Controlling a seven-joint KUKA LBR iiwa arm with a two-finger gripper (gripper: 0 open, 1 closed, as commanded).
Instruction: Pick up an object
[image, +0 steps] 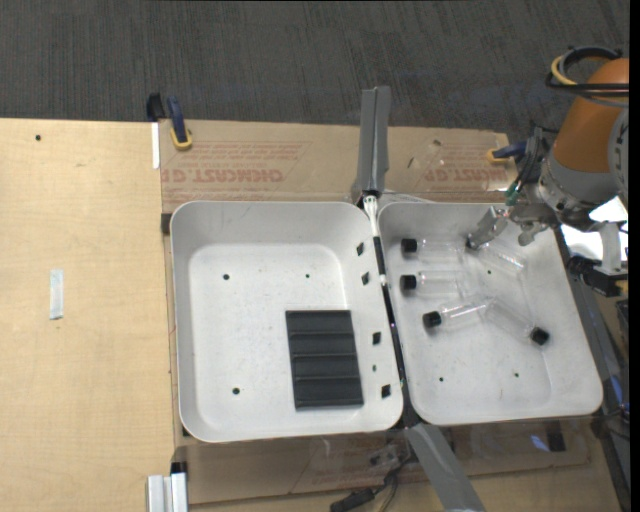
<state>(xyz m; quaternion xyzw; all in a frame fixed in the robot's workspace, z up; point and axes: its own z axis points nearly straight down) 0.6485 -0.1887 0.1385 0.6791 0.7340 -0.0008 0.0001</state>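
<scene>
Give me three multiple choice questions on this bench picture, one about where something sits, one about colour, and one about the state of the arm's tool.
1. Where does the black ridged block lie?
A. In the left bin
B. In the right bin
C. On the cardboard behind the bins

2. What colour are the caps on the clear tubes in the right bin?
A. Red
B. Black
C. Yellow

3. Where is the tool?
A. Over the left bin's middle
B. Over the wooden bench top at far left
C. Over the right bin's far part

Answers: 1 A, the block rests on the left bin floor, toward its near side. 2 B, each tube ends in a dark black cap. 3 C, the tool hangs at the right bin's far edge, near the tubes.
</scene>
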